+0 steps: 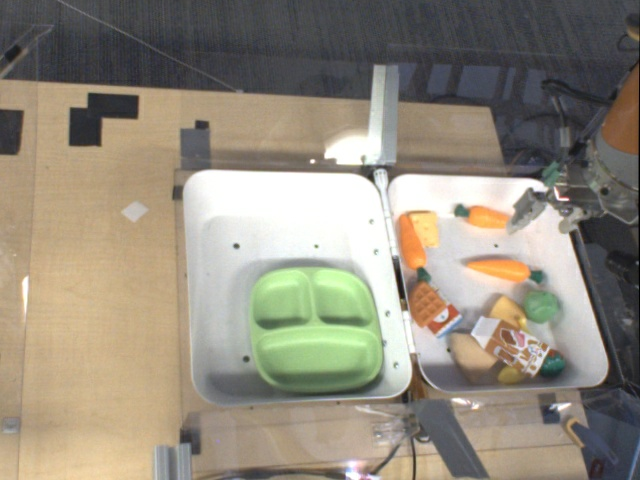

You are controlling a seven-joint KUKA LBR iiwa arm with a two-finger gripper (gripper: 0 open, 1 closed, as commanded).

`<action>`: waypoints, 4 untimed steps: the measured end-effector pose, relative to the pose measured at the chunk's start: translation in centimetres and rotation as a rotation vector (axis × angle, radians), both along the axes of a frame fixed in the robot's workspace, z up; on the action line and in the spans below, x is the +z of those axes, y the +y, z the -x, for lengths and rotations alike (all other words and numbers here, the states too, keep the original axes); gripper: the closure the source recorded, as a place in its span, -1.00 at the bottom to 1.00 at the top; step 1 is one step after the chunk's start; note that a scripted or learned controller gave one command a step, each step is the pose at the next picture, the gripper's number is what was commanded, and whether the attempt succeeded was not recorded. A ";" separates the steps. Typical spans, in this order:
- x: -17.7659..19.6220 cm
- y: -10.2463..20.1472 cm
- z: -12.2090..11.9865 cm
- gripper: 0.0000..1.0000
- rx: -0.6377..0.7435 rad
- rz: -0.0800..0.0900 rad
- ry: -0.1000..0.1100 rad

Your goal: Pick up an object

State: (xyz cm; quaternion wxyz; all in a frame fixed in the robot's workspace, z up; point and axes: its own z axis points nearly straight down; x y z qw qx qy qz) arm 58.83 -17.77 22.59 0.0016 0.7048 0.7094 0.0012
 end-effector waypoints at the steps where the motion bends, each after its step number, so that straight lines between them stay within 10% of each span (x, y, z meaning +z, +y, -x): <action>1: -12.6 -2.3 1.7 -1.00 -0.020 0.000 -0.002; 4: -13.6 -1.5 -0.7 -1.00 -0.218 0.000 -0.008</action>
